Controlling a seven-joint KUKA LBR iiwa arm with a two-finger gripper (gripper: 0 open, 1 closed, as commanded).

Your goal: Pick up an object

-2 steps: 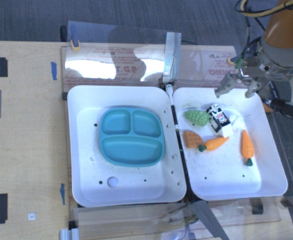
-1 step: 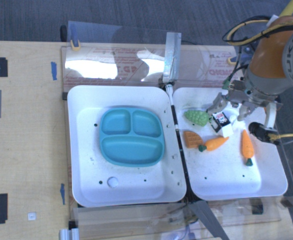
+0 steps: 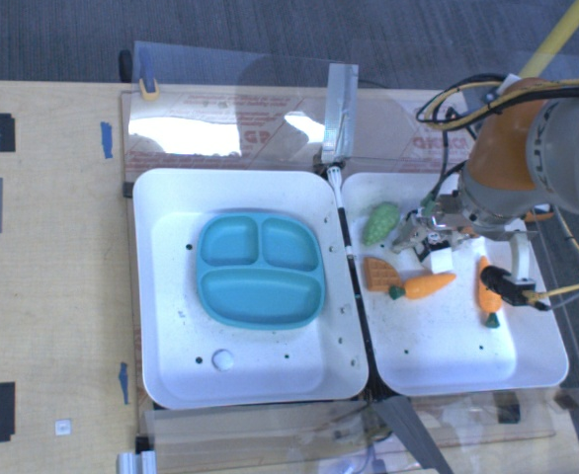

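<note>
Left-hand shallow white plastic bin (image 3: 161, 294): holds a turquoise three-compartment plastic plate (image 3: 261, 270) and, nearer the front edge than the plate, a small white disc (image 3: 222, 360).

Right-hand shallow white plastic bin (image 3: 467, 358), taken as the landmark: its back-left part holds a green leafy toy vegetable (image 3: 379, 222); just in front of that lies an orange waffle-textured toy piece (image 3: 376, 274); right of the waffle piece, near the bin's centre, lies an orange toy carrot with a green tip (image 3: 423, 286); toward the bin's right wall lies a second orange toy piece (image 3: 489, 294), partly crossed by a dark cable fitting.

Two-finger gripper (image 3: 430, 237) on the grey arm with orange band (image 3: 527, 156): low over the centre-back of the right bin, between the green vegetable and the second orange piece, just behind the carrot. The finger setting cannot be read; nothing is visibly clasped.

Risks, as judged: the candidate objects sit close together, so a descent may land between the vegetable and the carrot and close on nothing, or nudge the carrot sideways. The carrot's tapered, smooth body may squirt out of a pinch. The trailing cables could drag the rightmost orange piece.
</note>
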